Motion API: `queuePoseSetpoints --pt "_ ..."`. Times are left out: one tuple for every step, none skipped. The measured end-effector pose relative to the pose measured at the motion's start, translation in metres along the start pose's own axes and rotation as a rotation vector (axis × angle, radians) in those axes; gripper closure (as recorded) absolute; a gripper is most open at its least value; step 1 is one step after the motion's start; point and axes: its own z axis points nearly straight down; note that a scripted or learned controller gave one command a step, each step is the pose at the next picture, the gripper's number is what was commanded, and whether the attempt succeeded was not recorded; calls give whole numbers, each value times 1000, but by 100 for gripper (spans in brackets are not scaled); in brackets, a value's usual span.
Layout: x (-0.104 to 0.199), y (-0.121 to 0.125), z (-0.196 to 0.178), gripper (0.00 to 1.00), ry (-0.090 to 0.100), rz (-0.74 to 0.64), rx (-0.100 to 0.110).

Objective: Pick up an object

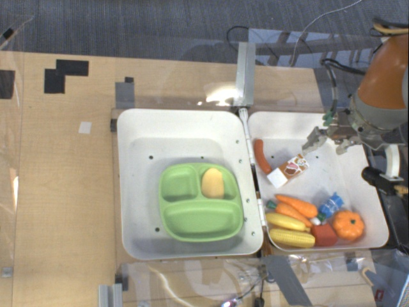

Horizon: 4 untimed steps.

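Observation:
My gripper [330, 141] hangs over the back of the right bin [377, 190], its two fingers spread open with nothing between them. Just left of and below it lies a small white and red packet [290, 169]. A red sausage [261, 157] lies along the bin's left wall. At the front of the bin sit a carrot [298, 206], a banana [285, 221], a corn cob [293, 238], a red piece [324, 234], an orange pumpkin [349, 224] and a small blue item [330, 204].
The left bin [137, 171] holds a green divided plate [199, 210] with a yellow fruit [213, 183] in its back right compartment. A metal divider [246, 75] runs between the bins. The arm's orange band [386, 75] stands at the right.

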Motion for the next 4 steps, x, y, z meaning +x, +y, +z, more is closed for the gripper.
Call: queuePoseSetpoints --pt "24 16 108 0 -2 58 -9" --pt "24 16 108 0 -1 58 -9" --pt "24 16 108 0 -1 58 -9" --pt "26 19 96 100 2 55 -14"
